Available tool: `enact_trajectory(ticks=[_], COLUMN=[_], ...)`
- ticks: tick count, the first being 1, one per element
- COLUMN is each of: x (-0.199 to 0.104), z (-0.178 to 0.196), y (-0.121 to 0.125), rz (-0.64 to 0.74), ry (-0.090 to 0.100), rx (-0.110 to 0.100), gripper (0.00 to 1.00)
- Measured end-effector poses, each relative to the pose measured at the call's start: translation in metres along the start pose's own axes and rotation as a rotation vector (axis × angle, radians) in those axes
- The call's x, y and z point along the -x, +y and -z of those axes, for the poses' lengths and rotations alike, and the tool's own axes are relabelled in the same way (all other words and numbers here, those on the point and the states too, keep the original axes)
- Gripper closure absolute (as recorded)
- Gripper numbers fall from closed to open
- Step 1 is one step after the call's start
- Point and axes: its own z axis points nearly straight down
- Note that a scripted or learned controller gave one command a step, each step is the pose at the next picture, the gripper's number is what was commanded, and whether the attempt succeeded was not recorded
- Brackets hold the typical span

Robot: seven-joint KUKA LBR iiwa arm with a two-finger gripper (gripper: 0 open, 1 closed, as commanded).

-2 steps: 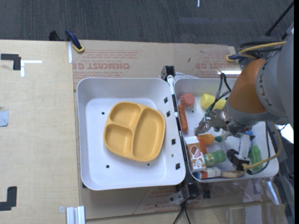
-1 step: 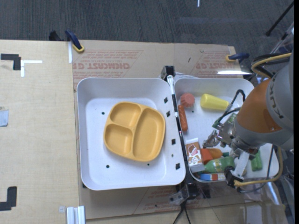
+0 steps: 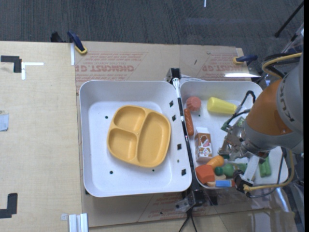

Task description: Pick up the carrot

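The carrot [image 3: 215, 162], a short orange piece with a green top, lies near the front of the right bin [image 3: 241, 85]. My gripper [image 3: 231, 150] hangs right over it, at the carrot's upper right side, and seems to touch or nearly touch it. The grey wrist with its orange band hides the bin floor to the right of the carrot.
Around the carrot lie a red-orange block [image 3: 204, 173], a small blue piece [image 3: 223, 183], a printed carton [image 3: 203, 145] and a green item [image 3: 264, 167]. Further back are a sausage [image 3: 189, 122], a reddish ball [image 3: 193, 103] and a yellow piece [image 3: 222, 106]. The left bin [image 3: 91, 129] holds a yellow divided plate [image 3: 139, 135].
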Motion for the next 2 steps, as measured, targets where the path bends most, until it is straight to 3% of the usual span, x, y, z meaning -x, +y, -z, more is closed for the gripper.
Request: enact_trajectory(ticks=[1,2], x=[0.000,0.012], z=[0.000,-0.006], y=[0.000,0.009], rz=[0.000,-0.077], ry=[0.000,0.005], rx=[0.000,0.008], gripper=[0.00,0.00])
